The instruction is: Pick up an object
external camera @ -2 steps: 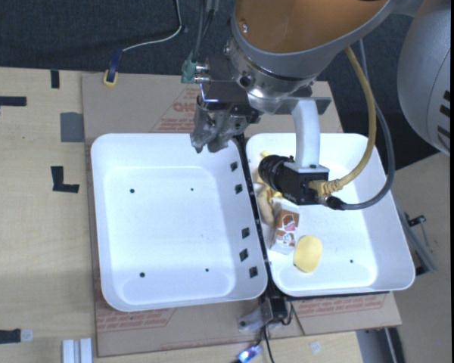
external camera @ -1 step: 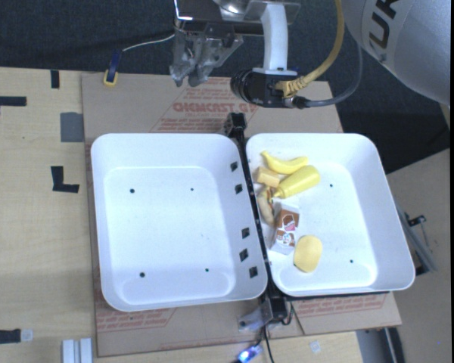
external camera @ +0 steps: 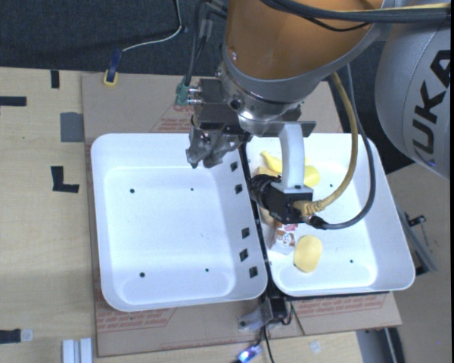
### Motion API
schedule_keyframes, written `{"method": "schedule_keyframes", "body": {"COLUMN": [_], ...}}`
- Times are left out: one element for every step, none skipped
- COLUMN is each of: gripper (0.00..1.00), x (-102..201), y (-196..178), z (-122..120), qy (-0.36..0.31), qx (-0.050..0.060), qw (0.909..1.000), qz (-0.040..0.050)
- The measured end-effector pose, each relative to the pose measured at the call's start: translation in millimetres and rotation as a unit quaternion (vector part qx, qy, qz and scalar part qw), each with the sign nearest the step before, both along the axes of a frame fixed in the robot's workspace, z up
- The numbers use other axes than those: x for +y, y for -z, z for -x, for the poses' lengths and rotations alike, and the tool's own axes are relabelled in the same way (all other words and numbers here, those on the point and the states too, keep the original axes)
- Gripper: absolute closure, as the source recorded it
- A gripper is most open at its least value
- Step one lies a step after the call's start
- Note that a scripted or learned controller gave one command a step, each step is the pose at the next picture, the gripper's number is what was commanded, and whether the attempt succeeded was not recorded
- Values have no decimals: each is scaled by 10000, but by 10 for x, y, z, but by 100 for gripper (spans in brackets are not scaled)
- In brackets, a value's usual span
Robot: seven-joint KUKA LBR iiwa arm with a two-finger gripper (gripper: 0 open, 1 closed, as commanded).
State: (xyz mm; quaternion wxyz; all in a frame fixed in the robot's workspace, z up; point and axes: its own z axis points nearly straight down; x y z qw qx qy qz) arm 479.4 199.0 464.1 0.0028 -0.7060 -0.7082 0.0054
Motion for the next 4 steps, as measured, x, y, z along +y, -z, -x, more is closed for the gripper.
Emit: {"method": "schedule_keyframes", "body": {"gripper": [100, 100, 100, 100], "x": [355, 338, 187, -177], "y": [-378, 906, 2917, 2285], "z": [-42, -27, -15, -313], "qy": [-7, 10, 18, 21], "qx": [-65, 16, 15, -63], "qw": [10000, 10000, 10000, 10000], "qz": [-23, 18, 15, -17]}}
